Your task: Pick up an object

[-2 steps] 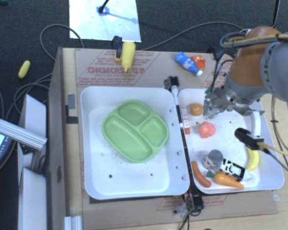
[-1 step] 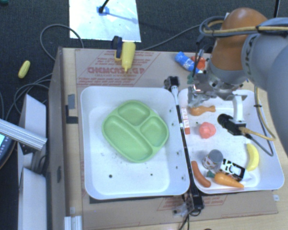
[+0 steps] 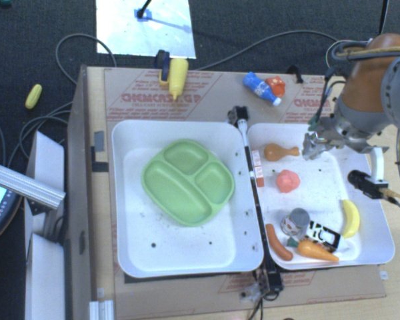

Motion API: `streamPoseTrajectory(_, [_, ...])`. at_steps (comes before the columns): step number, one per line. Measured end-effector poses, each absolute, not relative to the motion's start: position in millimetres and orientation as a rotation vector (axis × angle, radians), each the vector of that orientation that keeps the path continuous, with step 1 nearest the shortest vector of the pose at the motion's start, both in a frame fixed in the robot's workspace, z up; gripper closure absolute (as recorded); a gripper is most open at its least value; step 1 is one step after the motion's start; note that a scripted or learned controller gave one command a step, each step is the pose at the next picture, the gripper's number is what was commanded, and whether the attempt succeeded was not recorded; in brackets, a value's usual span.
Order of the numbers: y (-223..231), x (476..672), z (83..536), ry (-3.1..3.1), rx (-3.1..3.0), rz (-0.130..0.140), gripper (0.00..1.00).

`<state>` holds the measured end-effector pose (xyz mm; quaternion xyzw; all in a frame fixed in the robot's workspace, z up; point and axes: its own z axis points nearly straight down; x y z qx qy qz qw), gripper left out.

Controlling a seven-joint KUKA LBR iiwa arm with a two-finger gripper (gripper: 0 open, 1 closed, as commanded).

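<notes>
Looking down on the surface (image 3: pixel 207 89), two shallow white bins sat side by side. The left bin (image 3: pixel 140 245) carried a green divided plate (image 3: pixel 188 181), lying flat near its centre. The right bin (image 3: pixel 380 242) carried the loose objects: a tan drumstick-shaped toy (image 3: pixel 280 153) near the far rim, a pink rounded piece (image 3: pixel 288 181) just below it, a banana (image 3: pixel 350 218) by the right wall, a grey can-like item (image 3: pixel 296 223) near the front, a black-and-white piece (image 3: pixel 323 233) beside that, an orange carrot (image 3: pixel 316 250) along the front edge, and a reddish sausage shape (image 3: pixel 279 242) at the front left corner.

The grey arm (image 3: pixel 380 79) reached in from the right, with the pincer (image 3: pixel 311 145) over the far part of the right bin, just to the right of the drumstick toy's narrow end. Contact with the toy could not be judged. Pincer state: cannot tell, tips too small and blurred. Nothing was seen between them.

Beyond the bins, a yellow bottle (image 3: pixel 177 75) and a blue-and-red item (image 3: pixel 264 87) lay on the surface. A small yellow object (image 3: pixel 33 96) lay on the dark floor to the left.
</notes>
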<state>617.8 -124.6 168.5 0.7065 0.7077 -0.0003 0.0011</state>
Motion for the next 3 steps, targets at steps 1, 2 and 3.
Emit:
streamPoseTrajectory(1, [-123.4,618.3,168.8,2.223,2.217,0.001,0.00])
streamPoseTrajectory(2, [-95.0,601.2,114.7,2.226,2.217,0.001,0.00])
streamPoseTrajectory(3, [-85.8,643.2,85.4,2.221,2.215,-0.001,0.00])
